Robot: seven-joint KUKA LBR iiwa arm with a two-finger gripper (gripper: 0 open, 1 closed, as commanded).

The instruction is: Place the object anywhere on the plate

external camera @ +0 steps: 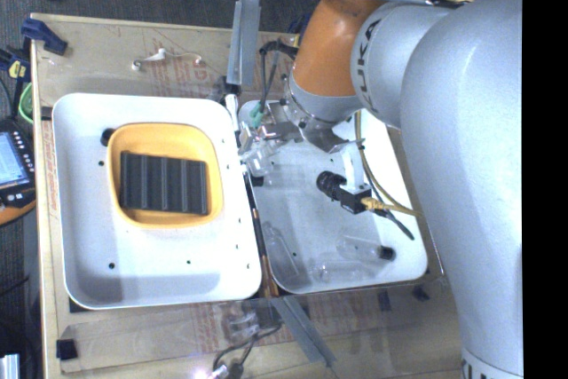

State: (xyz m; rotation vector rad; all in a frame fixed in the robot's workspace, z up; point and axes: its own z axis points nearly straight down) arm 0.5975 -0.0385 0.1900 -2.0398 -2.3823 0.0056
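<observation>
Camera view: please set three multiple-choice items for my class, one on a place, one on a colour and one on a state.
1. Which bin holds the plate?
A. the view's left bin
B. the view's right bin
C. neither; it lies on the bench

2. What colour is the plate?
A. blue
B. yellow
C. green

3. How does the dark ribbed block lie?
A. hanging from the gripper
B. on the bench, outside the bins
C. flat on the plate

Answers:
1 A: the plate sits in the left bin, while the arm reaches over the right bin.
2 B: its rim is yellow against the white bin.
3 C: the block lies flat within the plate's rim, apart from the gripper, which is at the right bin's far left corner.
</observation>
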